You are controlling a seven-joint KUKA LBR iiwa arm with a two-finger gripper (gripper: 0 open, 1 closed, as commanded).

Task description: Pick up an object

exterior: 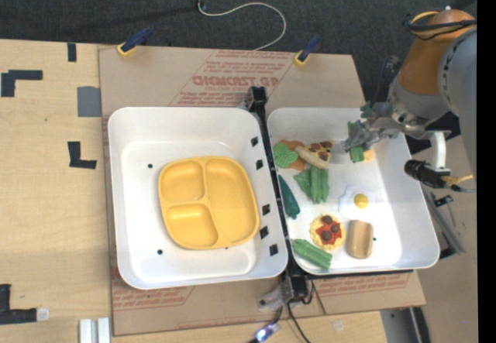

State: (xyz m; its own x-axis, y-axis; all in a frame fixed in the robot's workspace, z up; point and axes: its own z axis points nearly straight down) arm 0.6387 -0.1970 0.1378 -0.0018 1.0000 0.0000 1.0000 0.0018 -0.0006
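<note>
Objects for picking lie in the right bin, a group of small toy foods. Cardboard sheet is the largest thing on the bench and both bins stand on it. At 9 o'clock from the right bin, touching it along one side, stands the left bin, and inside it a yellow divided plate lies flat near the middle.

The arm comes in from 3 o'clock, with its orange band at the upper right. The gripper hangs over the 12 o'clock part of the right bin. A small green piece shows at its tip, but I cannot tell whether the fingers are closed on it or only touch it, and how wide they stand is not clear.

In the right bin, green leafy pieces lie near the centre. At 11 o'clock is a pizza slice. A tan bread roll lies at 5 o'clock, a round red and yellow tart just beside it at its 9 o'clock. A green pod lies at 7 o'clock. A small yellow piece sits between the roll and the gripper.
</note>
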